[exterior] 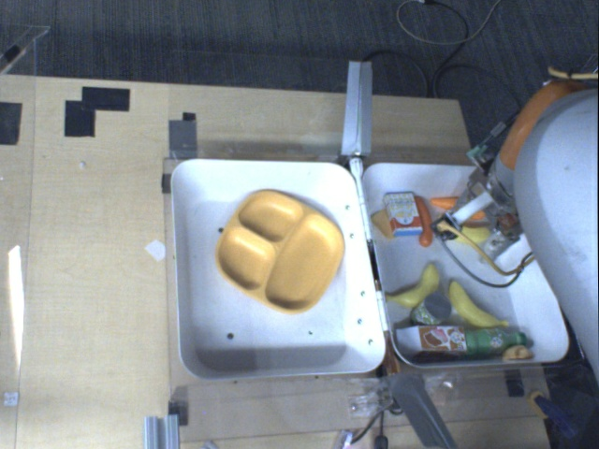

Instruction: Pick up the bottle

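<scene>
The bottle (471, 341) is green with a red and white label and lies on its side along the front wall of the right bin (554, 333). My gripper (496, 228) hangs over the back right part of that bin, well behind the bottle and apart from it. The grey arm and its orange band cover the bin's right side.
Two yellow bananas (418, 288) (476, 310) lie just behind the bottle. A small carton (401, 212) and an orange stick-shaped thing (426, 223) sit at the back of the right bin. A large yellow bread-like lump (280, 249) lies in the left bin (198, 337).
</scene>
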{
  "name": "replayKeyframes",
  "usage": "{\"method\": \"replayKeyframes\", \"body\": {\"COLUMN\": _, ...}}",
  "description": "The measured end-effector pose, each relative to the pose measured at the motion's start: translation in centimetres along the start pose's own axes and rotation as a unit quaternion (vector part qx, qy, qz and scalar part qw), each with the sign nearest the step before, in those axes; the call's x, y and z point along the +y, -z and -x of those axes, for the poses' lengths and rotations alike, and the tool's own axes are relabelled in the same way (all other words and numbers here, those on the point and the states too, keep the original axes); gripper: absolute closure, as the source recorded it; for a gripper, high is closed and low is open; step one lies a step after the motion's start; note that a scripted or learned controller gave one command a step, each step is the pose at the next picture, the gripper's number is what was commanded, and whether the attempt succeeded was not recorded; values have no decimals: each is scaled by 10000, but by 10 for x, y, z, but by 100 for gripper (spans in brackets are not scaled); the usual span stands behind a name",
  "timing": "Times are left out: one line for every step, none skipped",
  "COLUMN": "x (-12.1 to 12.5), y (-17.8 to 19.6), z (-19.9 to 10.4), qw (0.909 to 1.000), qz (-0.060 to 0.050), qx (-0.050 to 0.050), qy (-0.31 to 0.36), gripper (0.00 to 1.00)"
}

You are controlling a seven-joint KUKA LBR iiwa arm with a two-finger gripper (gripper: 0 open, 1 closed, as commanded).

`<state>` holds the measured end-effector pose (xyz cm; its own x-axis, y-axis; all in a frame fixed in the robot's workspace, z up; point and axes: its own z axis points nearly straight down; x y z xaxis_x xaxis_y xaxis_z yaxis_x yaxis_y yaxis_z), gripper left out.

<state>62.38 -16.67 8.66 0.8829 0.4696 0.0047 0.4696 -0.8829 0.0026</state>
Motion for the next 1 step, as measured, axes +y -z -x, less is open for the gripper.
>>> {"method": "replayKeyframes", "body": {"x": 33, "y": 130, "z": 18, "qw": 9998, "qz": 7, "qx": -3, "qy": -177, "gripper": 0}}
